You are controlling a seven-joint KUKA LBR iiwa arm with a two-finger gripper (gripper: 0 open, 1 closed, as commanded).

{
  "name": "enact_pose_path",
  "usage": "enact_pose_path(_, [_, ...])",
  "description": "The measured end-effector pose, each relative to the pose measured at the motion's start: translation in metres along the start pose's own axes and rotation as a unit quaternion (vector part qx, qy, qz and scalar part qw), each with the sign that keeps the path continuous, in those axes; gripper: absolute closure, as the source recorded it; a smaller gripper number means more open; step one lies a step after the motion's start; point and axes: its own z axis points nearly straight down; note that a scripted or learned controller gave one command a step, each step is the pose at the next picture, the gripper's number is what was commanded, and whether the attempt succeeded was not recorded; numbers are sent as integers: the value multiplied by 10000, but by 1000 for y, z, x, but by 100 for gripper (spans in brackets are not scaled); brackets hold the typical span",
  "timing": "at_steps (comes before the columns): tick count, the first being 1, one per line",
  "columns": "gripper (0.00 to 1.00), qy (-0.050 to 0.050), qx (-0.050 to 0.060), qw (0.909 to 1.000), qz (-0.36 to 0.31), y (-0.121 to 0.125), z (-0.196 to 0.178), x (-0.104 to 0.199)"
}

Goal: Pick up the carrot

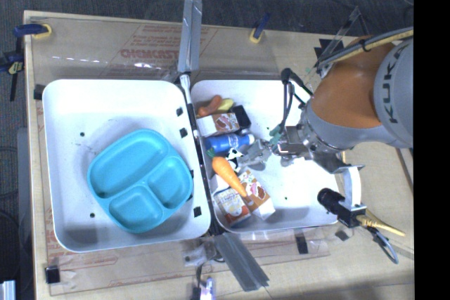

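Against the divider (190, 124) between the two white bins, on its right side, we saw the carrot (229, 175) lying with its thick end towards the divider and its thin end pointing away and down. It rested among other things in the right bin (295, 95): a blue bottle (223, 144) just above it, a brown snack packet (223, 123) higher along the divider, and two printed packets (245, 201) below it, one of them touching or lying under its thin end. On the other side of the divider, the left bin (70, 109) held a blue sectioned plate (140, 179).

Our gripper (256, 153) hung to the right of the divider, just beside the carrot's upper side and close to the bottle. We could not tell how the claw stood, because it was small and mixed with the clutter under it. Nothing was seen between it.

We judged several risks. The carrot was tapered and smooth, so a grip near the thin end could slip off. The bottle stood so near that the claw could catch it instead, or push it against the carrot and roll the carrot to the divider wall, where there was little room. The packet under the tip could also come up together with the carrot.
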Motion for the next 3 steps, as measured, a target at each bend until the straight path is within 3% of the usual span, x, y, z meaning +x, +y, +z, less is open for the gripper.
enact_pose_path(1, [0, -1, 6, 10000, 64, -3, 77, 19])
enact_pose_path(2, [0, -50, -57, 9979, -639, 46, 142, 6])
enact_pose_path(3, [100, -24, -42, 9976, -698, 45, 134, 11])
